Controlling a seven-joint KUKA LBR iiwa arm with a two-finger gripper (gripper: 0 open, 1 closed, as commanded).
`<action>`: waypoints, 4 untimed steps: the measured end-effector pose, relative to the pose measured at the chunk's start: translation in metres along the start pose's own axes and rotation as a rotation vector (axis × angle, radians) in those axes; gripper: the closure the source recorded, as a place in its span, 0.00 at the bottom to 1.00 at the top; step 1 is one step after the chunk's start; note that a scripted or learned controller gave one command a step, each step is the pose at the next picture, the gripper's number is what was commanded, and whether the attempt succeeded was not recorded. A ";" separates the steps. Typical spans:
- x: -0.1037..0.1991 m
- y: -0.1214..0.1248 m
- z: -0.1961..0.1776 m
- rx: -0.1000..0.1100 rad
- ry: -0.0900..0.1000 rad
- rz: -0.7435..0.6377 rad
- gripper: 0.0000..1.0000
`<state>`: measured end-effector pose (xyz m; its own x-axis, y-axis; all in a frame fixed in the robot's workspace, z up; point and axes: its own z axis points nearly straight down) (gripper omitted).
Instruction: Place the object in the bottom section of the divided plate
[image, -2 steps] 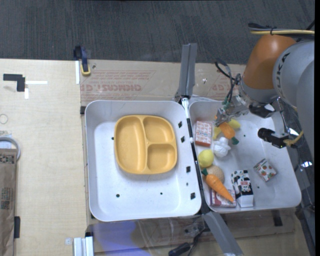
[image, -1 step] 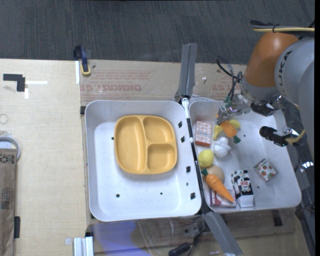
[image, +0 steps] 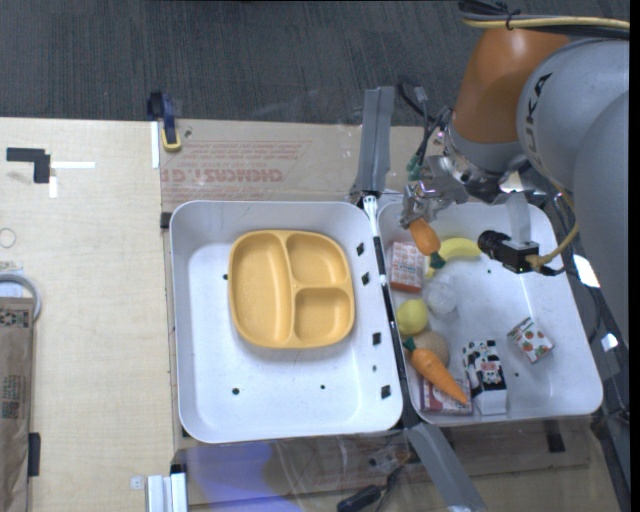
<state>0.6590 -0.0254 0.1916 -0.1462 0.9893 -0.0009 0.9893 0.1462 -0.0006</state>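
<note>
A yellow divided plate (image: 291, 289) lies in the left bin (image: 200, 330). It has one long section on its left and two smaller ones on its right, upper and lower. Over the far left corner of the right bin (image: 570, 390), my gripper (image: 418, 212) points down. A small orange carrot-shaped piece (image: 425, 238) hangs from its tips, pinched at the upper end. It is to the right of the plate, past the wall between the bins.
The right bin holds a banana (image: 460, 248), a red-and-white packet (image: 405, 266), a lemon (image: 412, 316), a larger carrot (image: 440, 372), a cow-print carton (image: 485, 366) and a small red-and-white box (image: 531, 341). Bare bin floor surrounds the plate.
</note>
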 end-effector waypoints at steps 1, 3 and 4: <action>-0.016 -0.063 0.001 0.002 0.001 0.074 1.00; 0.052 -0.107 0.001 0.004 0.000 0.357 1.00; 0.115 -0.118 0.001 0.004 0.000 0.350 1.00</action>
<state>0.5258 0.0717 0.1906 0.2023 0.9793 -0.0018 0.9793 -0.2023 -0.0040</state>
